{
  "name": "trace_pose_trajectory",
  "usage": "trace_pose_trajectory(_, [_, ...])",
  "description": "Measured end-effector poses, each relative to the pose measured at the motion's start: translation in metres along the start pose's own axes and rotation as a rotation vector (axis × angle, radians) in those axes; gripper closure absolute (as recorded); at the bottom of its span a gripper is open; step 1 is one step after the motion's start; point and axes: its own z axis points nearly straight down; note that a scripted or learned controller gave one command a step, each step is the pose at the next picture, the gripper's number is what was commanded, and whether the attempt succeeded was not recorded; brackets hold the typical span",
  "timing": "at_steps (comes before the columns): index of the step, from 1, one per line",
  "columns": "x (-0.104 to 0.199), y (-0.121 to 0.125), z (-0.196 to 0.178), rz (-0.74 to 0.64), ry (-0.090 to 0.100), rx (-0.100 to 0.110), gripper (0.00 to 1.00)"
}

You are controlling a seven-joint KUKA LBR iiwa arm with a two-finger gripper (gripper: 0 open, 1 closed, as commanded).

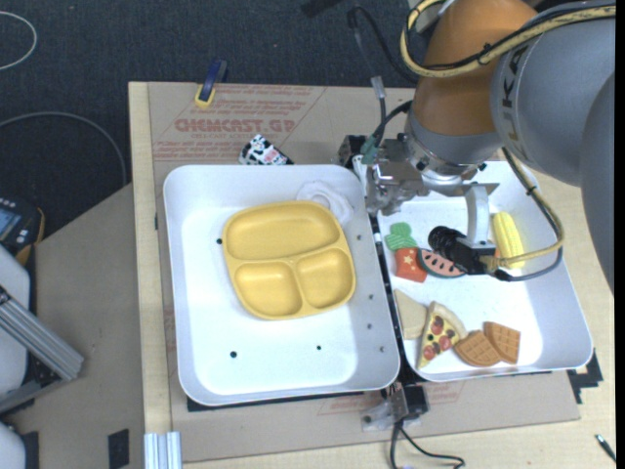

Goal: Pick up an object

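We log 1 yellow tray (288,259) in the left bin (195,291). The gripper (383,189) hangs over the right bin (557,311); grip state: we cannot tell.

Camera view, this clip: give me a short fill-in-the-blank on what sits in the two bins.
1. The yellow divided tray lies in the ____ bin as the camera sees it.
2. The tray has ____ compartments.
3. The pizza slice lies in the right bin, just left of the ____.
4. The corn cob is coloured ____.

Missing words: left; three; waffles; yellow
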Motion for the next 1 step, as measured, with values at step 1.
trace_pose_trajectory(1, [-0.0057, 0.0005, 0.0006, 0.005, -0.001, 0.000, 1.00])
